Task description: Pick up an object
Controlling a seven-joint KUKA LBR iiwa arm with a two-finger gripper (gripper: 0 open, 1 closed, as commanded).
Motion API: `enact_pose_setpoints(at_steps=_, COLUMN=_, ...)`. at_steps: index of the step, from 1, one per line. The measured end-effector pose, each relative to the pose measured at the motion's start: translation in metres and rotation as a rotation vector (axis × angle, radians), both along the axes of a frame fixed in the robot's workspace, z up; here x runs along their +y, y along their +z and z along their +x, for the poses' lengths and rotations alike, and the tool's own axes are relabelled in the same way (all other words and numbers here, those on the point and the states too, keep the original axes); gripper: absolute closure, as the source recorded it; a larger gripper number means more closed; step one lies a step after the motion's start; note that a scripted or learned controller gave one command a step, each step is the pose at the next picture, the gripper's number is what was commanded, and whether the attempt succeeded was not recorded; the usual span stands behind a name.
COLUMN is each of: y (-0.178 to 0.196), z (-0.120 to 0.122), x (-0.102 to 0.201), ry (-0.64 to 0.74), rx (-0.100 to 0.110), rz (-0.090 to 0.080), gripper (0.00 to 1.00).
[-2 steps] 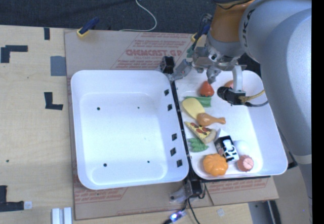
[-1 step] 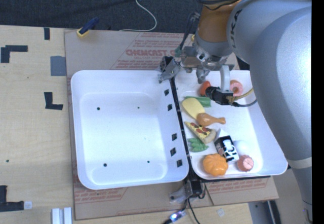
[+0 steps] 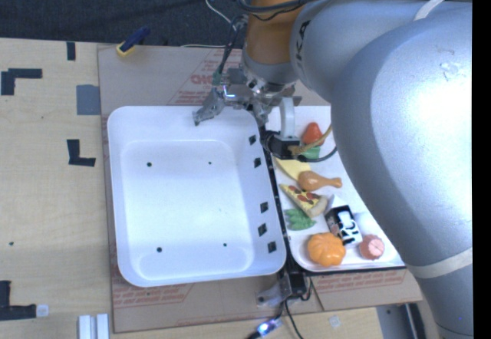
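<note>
Tech A: Gripper (image 3: 270,111) position and state?

Tech B: It hangs over the far end of the divide between the two bins. Whether it is released or clenched cannot be told; nothing is seen between its parts.

Tech A: Where are the candidate objects?

Tech B: All lie in the right bin (image 3: 390,257), nearer the camera than the gripper. Just beside it sits a red and green toy pepper (image 3: 311,134). Further toward the camera come a drumstick (image 3: 317,179), a pizza slice (image 3: 302,199) and a green leaf piece (image 3: 298,218). Furthest are an orange (image 3: 326,249), a pink round piece (image 3: 371,247) and a black-and-white block (image 3: 342,224).

Tech A: Materials?

Tech B: Apparently smooth moulded plastic. The rounded shapes may slip, so the flatter pieces likely grip better.

Tech A: And the left bin (image 3: 123,176)?

Tech B: Glossy white, shallow, with rounded corners.
</note>
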State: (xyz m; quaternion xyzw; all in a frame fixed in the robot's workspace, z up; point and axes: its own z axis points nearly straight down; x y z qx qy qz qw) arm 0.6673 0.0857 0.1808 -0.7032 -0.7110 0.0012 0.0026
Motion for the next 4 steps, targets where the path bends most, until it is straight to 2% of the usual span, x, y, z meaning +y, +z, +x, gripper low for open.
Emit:
enact_pose_setpoints(at_steps=1, y=-0.061, z=0.000, x=0.013, ry=-0.009, rx=-0.001, rz=-0.001, gripper=0.00)
enact_pose_setpoints(at_steps=2, y=-0.057, z=-0.001, x=0.013, ry=-0.007, rx=0.006, rz=-0.004, gripper=1.00)
enact_pose_setpoints(at_steps=3, y=-0.103, z=-0.003, x=0.102, ry=-0.002, rx=0.003, rz=-0.001, gripper=1.00)
enact_pose_setpoints(at_steps=4, y=-0.051, z=0.000, x=0.151, ry=-0.004, rx=-0.004, rz=-0.001, gripper=1.00)
